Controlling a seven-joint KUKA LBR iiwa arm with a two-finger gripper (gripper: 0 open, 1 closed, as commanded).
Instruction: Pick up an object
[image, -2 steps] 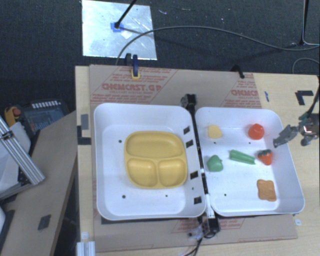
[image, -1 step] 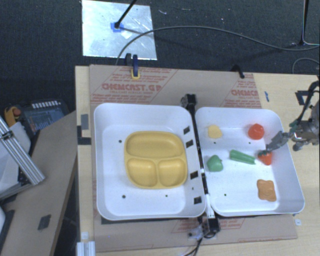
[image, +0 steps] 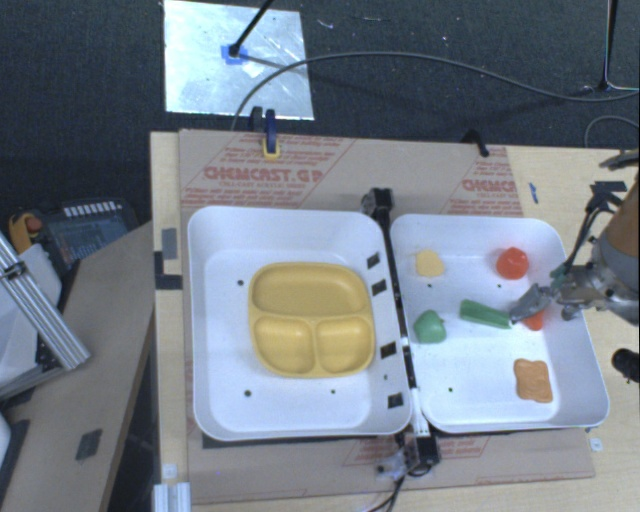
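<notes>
Bins sit side by side on the bench: the left bin (image: 215, 300) holds a yellow divided tray (image: 308, 318), and the right bin (image: 480, 405) holds the loose pieces. Spread across the right bin are a pale yellow piece (image: 429, 263) at the far left, a red round piece (image: 512, 262) at the far right, a green rounded piece (image: 430, 326) by the left wall, a long green piece (image: 485, 315) in the middle, and an orange flat piece (image: 533, 380) near the front right.

From the right the gripper (image: 533, 306) reaches low over the right bin, its tip just beside the right end of the long green piece. A small red-orange piece (image: 534, 321) shows right under the tip, partly hidden. Whether the fingers stand apart or together cannot be made out, and nothing is clearly between them.

By the look of it, the approach or descent is in hand, with no lift yet. Next the fingers would need to straddle one piece squarely, close, then rise straight up.
</notes>
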